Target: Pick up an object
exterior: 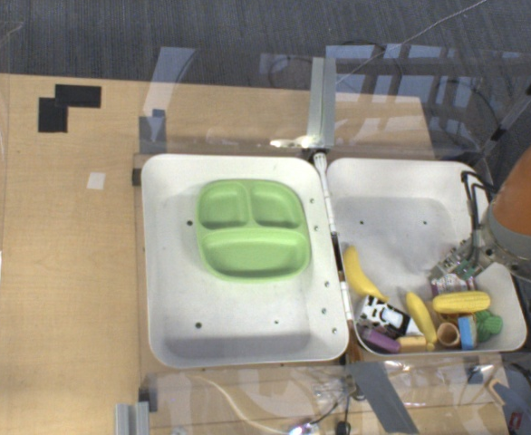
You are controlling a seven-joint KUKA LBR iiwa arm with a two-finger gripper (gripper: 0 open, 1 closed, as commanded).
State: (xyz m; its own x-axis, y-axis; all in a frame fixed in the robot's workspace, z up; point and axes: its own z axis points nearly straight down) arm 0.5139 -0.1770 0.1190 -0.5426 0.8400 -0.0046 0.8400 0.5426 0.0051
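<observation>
The right bin [392, 198] holds a pile of small toys in its front right corner. A yellow banana [361, 275] lies near the bin's left wall, and a second banana [419, 315] lies further right. A yellow oblong piece [462, 302] rests beside a green lump [489, 324]. Close by are a blue piece [466, 333], a brown cup [448, 335], a black-and-white toy [381, 315] and a purple piece [383, 341]. My gripper [458, 265] hangs low just above the yellow oblong piece, under the orange band [528, 198] of the arm.
The left bin [170, 243] bears a green divided plate [250, 227]. A metal divider [320, 107] runs behind the two bins. Wooden bench surface stretches to the left.
</observation>
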